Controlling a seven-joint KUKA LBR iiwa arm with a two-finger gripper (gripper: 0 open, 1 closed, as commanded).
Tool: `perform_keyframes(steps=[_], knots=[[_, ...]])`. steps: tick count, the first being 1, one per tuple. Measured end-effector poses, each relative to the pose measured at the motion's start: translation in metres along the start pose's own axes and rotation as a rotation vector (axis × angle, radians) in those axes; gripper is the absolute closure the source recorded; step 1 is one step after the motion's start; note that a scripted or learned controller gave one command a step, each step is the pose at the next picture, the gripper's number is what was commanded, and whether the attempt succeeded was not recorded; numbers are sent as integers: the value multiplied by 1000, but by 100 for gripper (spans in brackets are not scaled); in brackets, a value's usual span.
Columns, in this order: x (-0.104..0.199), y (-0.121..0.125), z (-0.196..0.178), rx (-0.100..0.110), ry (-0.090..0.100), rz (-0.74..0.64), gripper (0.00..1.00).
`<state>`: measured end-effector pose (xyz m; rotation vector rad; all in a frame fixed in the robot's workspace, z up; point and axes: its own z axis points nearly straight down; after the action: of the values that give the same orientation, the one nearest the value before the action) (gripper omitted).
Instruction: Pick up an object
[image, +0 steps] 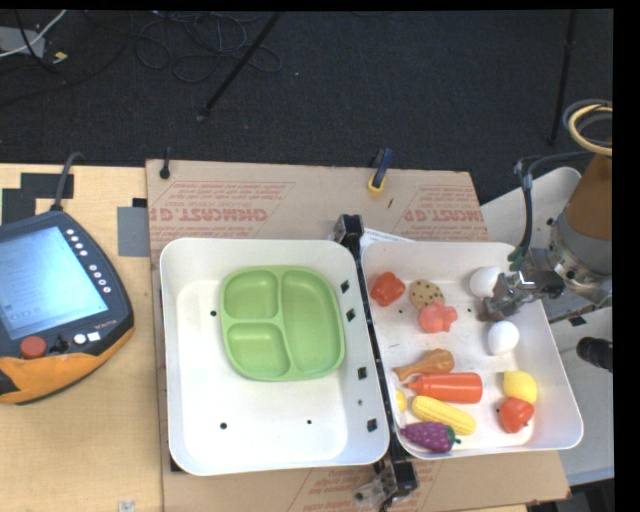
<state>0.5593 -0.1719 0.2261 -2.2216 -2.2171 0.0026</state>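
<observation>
- Overhead, the bench carries two shallow white bins side by side: left bin (200, 420) and right bin (560, 400), sitting on a cardboard sheet (300, 205).
- Left bin holds a green divided plate (282, 323), three compartments, lying flat toward the bin's upper half.
- Arm (590, 215) reaches in from the right; gripper (505, 295) sits low over the right bin's upper right area, near the far rim.
- Jaws: too small and dark against the bin to read; cannot tell how far apart they stand, and nothing is visibly caught between them.
- Two white eggs flank the gripper: upper egg (484, 281) just to its left, touching or nearly so; lower egg (502, 337) just below it.
- Other toy food in the right bin, all lying loose:
- red pepper-like piece (387, 289) near the divider, upper left
- cookie with dark chips (425, 294) just beside it
- pink piece (437, 318) right below the cookie
- drumstick (425, 364) mid-bin, with a red sausage (447, 386) just under it
- corn cob (440, 413) below the sausage, purple grapes (430, 436) at the near rim
- lemon (519, 386) and a red strawberry-like piece (515, 414) together at the lower right
- Left of the bins, on the tabletop, a teach pendant (55, 300) with lit screen and orange underside.
- Yellow clamp (378, 180) at the cardboard's far edge.
</observation>
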Motion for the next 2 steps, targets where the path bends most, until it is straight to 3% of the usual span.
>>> perform_keyframes(steps=[2], knots=[[112,-23,15,6,2,-6,100]])
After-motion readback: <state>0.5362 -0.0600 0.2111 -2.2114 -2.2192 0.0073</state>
